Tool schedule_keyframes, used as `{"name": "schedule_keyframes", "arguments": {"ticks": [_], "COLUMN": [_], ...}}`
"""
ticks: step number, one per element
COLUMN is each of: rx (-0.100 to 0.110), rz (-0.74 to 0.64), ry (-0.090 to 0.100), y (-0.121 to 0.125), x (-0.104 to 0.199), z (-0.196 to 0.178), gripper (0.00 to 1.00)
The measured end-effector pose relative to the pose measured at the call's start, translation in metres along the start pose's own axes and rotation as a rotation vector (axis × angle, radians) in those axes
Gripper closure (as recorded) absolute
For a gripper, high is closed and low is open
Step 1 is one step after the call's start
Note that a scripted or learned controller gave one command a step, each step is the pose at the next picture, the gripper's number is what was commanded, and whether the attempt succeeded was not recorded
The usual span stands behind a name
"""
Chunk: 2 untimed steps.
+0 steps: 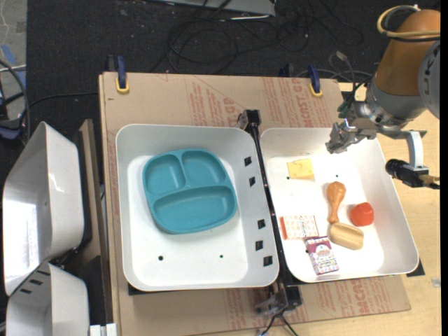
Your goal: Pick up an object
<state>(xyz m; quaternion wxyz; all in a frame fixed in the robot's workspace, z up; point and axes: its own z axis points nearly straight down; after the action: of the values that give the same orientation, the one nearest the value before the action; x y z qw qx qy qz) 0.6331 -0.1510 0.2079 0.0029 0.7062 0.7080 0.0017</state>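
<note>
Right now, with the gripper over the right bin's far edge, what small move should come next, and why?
Probably bring the gripper toward the yellow cheese slice and lower. It hangs above the right bin holding nothing, and that slice lies nearest, apart from the other items.

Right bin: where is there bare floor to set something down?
In the right bin, the floor is bare along the far wall beside the gripper, and right of the cheese slice. The near half is crowded: chicken drumstick, tomato, bread roll, cartons.
</note>
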Motion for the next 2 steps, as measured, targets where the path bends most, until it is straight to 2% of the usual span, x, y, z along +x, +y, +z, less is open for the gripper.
{"name": "schedule_keyframes", "arguments": {"ticks": [1, 2], "rx": [0.005, 0.006], "rz": [0.0, -0.004], "ry": [0.001, 0.003], "y": [0.001, -0.009], "x": [0.0, 0.044], "z": [0.001, -0.01], "gripper": [1.0, 1.0]}}
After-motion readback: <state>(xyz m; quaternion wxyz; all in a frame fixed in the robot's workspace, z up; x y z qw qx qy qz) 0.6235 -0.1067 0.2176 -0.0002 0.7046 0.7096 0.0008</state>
